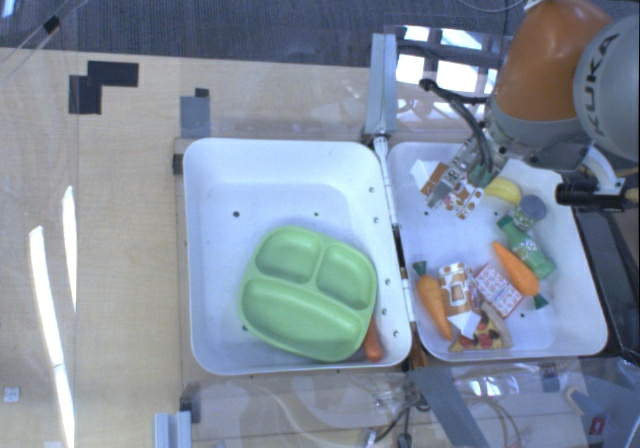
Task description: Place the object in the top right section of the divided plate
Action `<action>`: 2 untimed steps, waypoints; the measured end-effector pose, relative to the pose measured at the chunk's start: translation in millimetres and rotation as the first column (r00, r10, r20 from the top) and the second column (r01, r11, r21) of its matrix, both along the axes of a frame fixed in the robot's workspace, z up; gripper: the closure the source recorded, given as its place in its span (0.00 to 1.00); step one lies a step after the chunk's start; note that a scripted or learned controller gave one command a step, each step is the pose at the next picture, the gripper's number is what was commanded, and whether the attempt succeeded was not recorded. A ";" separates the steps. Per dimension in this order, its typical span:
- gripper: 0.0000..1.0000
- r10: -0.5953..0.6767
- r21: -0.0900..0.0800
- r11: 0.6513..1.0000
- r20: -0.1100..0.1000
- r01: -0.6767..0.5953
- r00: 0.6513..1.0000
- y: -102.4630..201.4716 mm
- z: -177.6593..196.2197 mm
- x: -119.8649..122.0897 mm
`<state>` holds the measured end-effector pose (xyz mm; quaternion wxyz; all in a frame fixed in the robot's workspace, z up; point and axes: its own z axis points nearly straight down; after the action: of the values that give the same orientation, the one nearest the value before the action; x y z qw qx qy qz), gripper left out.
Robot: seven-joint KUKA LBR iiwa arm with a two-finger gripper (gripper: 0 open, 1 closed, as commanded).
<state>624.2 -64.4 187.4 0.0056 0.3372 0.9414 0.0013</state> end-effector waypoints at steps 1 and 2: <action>1.00 -0.067 0.003 0.998 -0.004 0.068 0.998 41.8 -1.2 -50.9; 1.00 -0.083 0.003 0.997 -0.006 0.084 0.996 81.2 -2.2 -67.1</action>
<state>557.1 16.8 185.2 0.0023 0.3762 0.9265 0.0016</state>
